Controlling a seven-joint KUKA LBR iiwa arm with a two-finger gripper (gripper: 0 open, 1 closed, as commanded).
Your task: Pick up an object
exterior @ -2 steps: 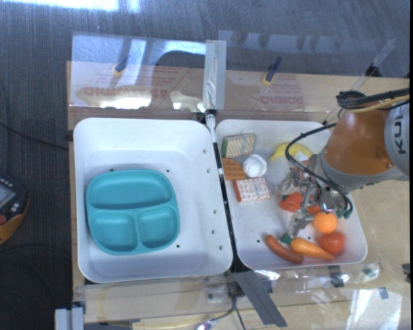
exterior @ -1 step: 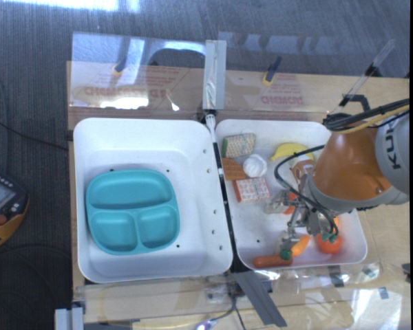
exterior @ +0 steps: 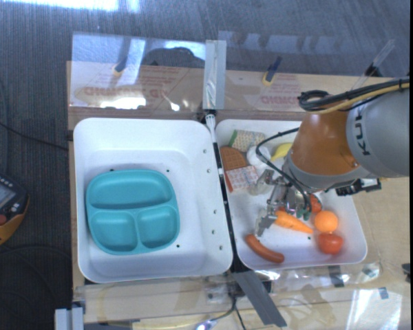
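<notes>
The right bin [exterior: 358,253] holds toy food: a carrot [exterior: 293,222], a sausage [exterior: 264,248], an orange [exterior: 325,221], a tomato [exterior: 330,243], a yellow piece [exterior: 281,150] and some flat cards [exterior: 239,170]. My gripper [exterior: 275,215] hangs low over the middle of this bin, with the orange-banded wrist [exterior: 320,146] above it. Its fingers stand apart, one fingertip [exterior: 264,225] pointing down left of the carrot's thick end, just above the sausage. Nothing sits between them.
The left bin [exterior: 103,133] holds a teal divided tray [exterior: 132,210]. A metal divider [exterior: 215,74] stands at the back between the bins. Black cables [exterior: 344,98] loop over the arm. A handheld controller [exterior: 1,208] lies off the bench at far left.
</notes>
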